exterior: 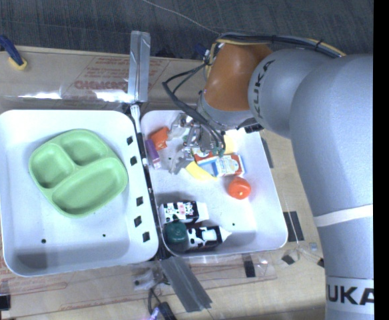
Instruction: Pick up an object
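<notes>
My gripper reaches down into the back of the right bin, under the arm's orange band. Its metal fingers sit among a cluster of items: an orange piece to its left, and a yellow piece and a red-and-blue carton to its right. A red tomato-like ball lies a little further right and nearer the front. The view does not let me tell the fingers' state or whether anything is between them.
A green divided plate lies in the left bin. At the right bin's front sit a black-and-white patterned box, a dark green round object and another black-and-white item. The arm's grey body covers the bench's right side.
</notes>
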{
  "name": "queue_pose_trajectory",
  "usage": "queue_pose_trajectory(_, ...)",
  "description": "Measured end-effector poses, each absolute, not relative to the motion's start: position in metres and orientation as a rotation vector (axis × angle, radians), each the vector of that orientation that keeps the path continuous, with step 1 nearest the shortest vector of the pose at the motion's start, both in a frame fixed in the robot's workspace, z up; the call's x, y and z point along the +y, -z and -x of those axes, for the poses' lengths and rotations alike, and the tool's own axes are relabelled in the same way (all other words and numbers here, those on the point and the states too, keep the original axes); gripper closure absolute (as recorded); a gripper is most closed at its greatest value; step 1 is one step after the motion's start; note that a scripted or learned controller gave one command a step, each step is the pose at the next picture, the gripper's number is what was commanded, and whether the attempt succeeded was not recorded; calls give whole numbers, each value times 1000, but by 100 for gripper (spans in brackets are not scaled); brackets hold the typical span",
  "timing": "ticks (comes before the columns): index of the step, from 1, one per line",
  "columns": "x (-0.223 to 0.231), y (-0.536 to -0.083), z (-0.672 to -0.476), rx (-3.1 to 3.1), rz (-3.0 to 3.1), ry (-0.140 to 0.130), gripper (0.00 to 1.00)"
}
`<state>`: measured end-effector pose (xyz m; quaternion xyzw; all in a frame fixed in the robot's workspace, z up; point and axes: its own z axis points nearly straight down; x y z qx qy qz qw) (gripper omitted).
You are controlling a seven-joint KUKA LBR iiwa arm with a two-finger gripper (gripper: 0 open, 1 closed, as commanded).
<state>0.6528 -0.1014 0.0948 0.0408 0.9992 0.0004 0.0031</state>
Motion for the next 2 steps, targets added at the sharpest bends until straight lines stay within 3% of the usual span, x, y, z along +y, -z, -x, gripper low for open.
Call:
queue_pose_trajectory(1, -208, -95, -628, 3124, 275, 5, 0)
queue_pose_trajectory(2, -169, -93, -635, 3091, 559, -2, 0)
